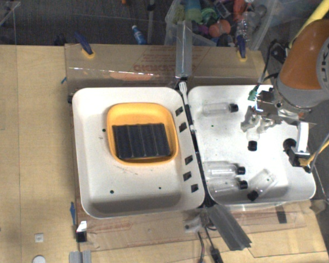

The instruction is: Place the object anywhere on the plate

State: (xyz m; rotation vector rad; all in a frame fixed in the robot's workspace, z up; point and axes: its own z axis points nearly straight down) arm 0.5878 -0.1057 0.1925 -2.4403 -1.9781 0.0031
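A yellow-orange plate (142,112) sits in the left bin (93,190). A dark ribbed rectangular block (141,141) lies flat on the plate and covers most of its middle. My gripper (254,125) hangs over the upper middle of the right bin (296,193), well away from the plate. Its fingers are open with nothing between them. A small black cap (252,145) lies on the bin floor just below the gripper.
Several clear bottles with black caps lie in the right bin: one at the back (218,108), two side by side at the front left (223,170), and one tilted at the front (261,179). A clear box of colourful toys (219,7) stands behind the bins.
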